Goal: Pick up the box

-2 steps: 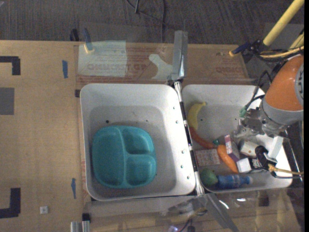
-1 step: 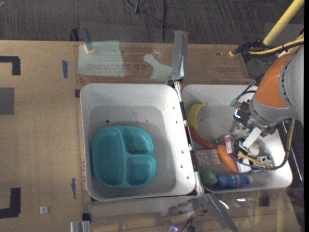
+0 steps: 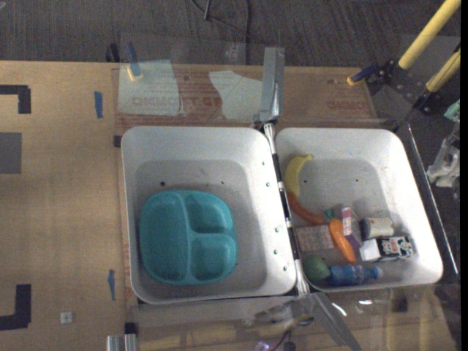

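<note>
The right bin holds a flat brown speckled box near its left wall. A small white box with black print lies toward its front right, and a slim pink and purple box stands between them. A pale grey part that looks like my gripper sits at the view's right edge, outside the right bin's rim and well apart from all of the boxes. Nothing shows in it.
Also in the right bin: a yellow banana, a red-orange pepper, an orange carrot, a green ball, a blue bottle, a small white can. A teal divided plate lies in the left bin.
</note>
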Robot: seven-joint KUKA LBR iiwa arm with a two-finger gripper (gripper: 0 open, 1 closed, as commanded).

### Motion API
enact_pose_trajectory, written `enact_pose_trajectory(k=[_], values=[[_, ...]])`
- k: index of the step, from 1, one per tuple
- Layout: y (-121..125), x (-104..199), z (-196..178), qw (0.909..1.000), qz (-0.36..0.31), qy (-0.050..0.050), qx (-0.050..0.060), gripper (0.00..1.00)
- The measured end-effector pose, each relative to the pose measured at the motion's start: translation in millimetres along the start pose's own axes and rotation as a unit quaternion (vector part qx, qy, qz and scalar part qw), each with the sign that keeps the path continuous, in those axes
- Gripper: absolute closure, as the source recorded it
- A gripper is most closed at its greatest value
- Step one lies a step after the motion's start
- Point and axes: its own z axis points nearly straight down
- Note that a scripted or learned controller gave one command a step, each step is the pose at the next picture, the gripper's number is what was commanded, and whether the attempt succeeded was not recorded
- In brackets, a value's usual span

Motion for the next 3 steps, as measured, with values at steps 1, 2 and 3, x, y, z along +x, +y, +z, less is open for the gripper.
enact_pose_trajectory(k=[1,2,3], values=[[16,22,219,0.9998,-0.017,0.002,-0.003,1.00],[48,36,78,0.9949,0.101,0.000,0.000,1.00],[65,96,220,0.9984,0.056,0.002,-0.002,1.00]])
